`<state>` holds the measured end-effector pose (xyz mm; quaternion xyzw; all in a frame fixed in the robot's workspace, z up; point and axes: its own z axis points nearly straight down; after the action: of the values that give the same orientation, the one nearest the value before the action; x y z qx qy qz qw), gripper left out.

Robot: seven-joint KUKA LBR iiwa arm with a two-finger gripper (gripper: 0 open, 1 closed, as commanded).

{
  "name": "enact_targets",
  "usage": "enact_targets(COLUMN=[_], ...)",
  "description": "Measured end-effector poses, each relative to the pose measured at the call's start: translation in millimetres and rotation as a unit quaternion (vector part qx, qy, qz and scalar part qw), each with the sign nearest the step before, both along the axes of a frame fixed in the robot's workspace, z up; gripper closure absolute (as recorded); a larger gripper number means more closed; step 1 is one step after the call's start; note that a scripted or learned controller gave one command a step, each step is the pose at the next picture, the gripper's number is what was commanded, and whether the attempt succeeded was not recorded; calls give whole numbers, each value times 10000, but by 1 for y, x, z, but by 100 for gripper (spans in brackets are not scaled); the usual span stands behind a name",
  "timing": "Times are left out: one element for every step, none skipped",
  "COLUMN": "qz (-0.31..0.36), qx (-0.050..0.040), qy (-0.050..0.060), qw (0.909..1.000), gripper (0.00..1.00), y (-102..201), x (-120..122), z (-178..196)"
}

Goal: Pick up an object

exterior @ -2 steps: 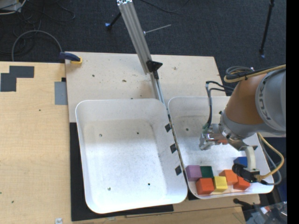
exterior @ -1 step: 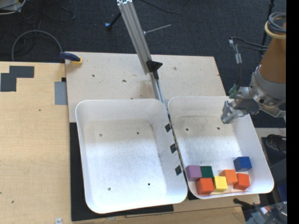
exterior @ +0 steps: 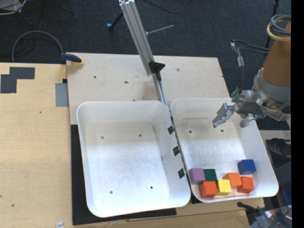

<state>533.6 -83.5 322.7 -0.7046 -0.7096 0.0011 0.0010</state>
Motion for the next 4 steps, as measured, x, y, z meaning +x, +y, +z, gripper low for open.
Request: enact_targets(qz=[-40, -43, -56, -67], qx=[6, 9, 8, 9], qy=[37, -15, -23, -25], qw=[10000, 10000, 10000, 10000], gripper=[0, 0, 0, 0], y=[-28, -32, -32, -33], x=[24, 29, 30, 30], z=[-141, -232, -230, -230])
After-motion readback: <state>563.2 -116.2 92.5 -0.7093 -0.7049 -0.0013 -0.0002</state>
